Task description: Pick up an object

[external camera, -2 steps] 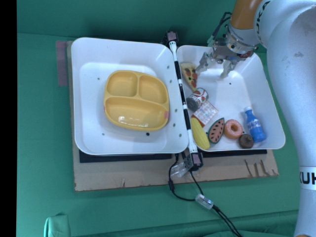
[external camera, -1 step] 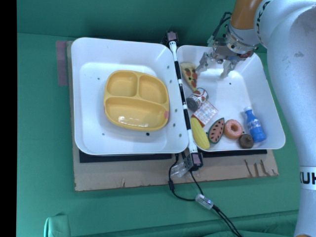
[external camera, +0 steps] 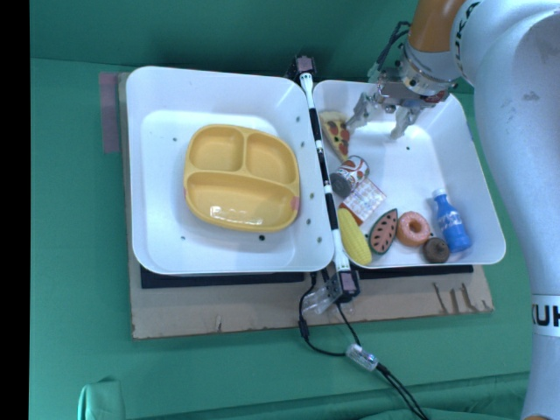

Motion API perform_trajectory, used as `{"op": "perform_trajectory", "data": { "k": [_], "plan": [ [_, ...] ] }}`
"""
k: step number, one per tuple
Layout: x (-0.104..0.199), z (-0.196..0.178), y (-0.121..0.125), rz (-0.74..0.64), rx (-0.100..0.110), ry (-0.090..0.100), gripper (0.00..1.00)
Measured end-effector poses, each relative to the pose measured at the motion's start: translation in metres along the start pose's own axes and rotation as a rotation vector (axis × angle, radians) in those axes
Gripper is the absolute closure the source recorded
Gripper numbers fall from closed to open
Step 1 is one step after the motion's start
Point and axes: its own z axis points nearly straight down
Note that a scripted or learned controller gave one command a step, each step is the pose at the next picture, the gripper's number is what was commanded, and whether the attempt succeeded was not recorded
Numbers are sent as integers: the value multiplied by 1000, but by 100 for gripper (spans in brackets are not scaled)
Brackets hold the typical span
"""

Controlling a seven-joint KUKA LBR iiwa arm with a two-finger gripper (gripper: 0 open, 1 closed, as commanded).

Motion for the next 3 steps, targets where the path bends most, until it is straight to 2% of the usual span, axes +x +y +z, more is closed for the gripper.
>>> {"op": "perform_trajectory", "data": {
  "k": [1, 2, 3],
  "plan": [
    [-2, -17, 6, 8, -39, -8, 100],
    [-2, -17, 6, 8, -39, -8, 0],
    [3, -1, 7, 7, -45, 0, 0]
  ]
}}
